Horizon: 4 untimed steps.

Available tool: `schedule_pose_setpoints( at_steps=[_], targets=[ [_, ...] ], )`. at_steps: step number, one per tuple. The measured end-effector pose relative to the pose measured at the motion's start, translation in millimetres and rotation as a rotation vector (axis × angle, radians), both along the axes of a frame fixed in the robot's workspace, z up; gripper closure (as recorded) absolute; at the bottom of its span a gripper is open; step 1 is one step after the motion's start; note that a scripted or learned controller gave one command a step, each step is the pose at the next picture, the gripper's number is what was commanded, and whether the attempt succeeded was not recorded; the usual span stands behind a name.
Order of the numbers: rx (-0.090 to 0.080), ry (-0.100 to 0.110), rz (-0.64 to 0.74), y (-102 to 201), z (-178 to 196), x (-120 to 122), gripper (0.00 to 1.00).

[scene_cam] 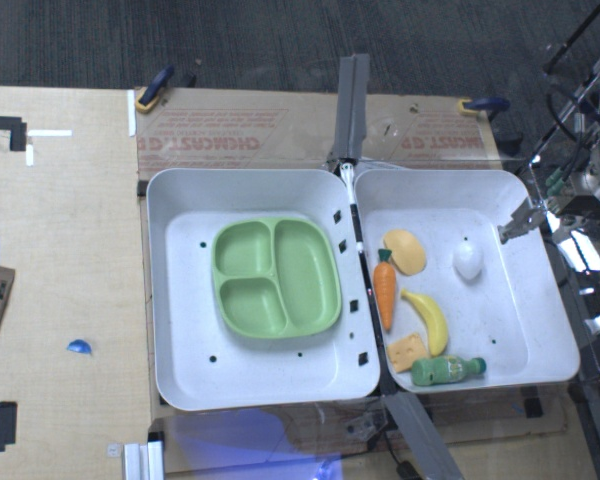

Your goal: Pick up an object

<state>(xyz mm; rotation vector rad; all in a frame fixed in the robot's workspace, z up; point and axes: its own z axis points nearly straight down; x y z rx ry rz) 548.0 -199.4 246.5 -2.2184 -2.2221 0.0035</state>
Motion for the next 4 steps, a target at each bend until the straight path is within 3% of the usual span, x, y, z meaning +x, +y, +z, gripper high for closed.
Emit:
schedule_pose_setpoints(
  at_steps=[1, 2, 3, 4],
  targets=[
    [0.001, 0.001, 0.033, 81.8, -82.2, -23.9, 0.0],
    [0.001, -0.001, 0.193, 96.6, -155.4, -39.4, 0.0],
    [0.001, 0.0, 0.187, 94.9, -147.1, -39.5, 1.0],
    [-0.001, -0.003, 0.269, 7.0, -2.4, -39.0, 1.0]
  ],
)
